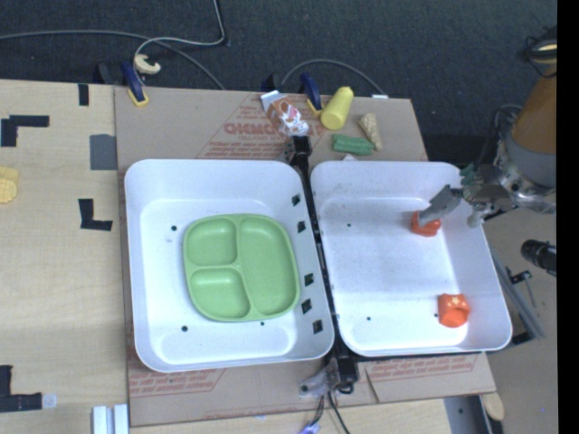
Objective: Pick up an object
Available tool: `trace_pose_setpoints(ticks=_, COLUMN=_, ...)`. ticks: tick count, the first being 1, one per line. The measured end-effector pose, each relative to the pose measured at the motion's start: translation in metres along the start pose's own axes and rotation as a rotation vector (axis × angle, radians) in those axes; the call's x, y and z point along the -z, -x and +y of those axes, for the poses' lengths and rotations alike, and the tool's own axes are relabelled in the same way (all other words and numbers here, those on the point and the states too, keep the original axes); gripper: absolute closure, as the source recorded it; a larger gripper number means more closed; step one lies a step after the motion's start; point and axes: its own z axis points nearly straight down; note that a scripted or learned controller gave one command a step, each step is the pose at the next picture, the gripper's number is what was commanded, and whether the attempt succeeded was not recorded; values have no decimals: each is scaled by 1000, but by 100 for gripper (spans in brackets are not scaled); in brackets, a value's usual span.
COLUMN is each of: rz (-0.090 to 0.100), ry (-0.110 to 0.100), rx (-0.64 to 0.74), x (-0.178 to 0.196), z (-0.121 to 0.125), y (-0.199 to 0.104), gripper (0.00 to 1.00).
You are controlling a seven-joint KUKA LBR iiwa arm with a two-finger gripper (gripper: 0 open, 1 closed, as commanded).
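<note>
— Jaws [441, 208] first: are they gripping anything?

— I cannot tell. A grey finger is slanting down onto the red piece [425, 225] and touching its top, but whether it is clamped is not showing.

— Where is that piece sitting?

— In the right bin [384, 269], toward two o'clock of its floor. A second orange object [453, 310] is lying near five o'clock, well apart. The arm [529, 152] is reaching in from three o'clock.

— And further out?

— The left bin [149, 242] is holding a green divided plate [241, 267]. On the desk [54, 269], at twelve o'clock of the bins, a yellow bottle [336, 107] and small items are lying.

— Which step?

— I am judging it as the grasp itself. Next calls for a firm close, then a straight lift.
</note>
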Motion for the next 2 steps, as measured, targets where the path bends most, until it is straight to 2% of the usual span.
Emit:
trace_pose_setpoints(ticks=1, rz=0, ry=-3, rx=-1, x=-95, z=41, y=35, gripper=0)
trace_pose_setpoints(ticks=2, rz=-3, ry=5, rx=1, x=-148, z=80, y=35, gripper=0)
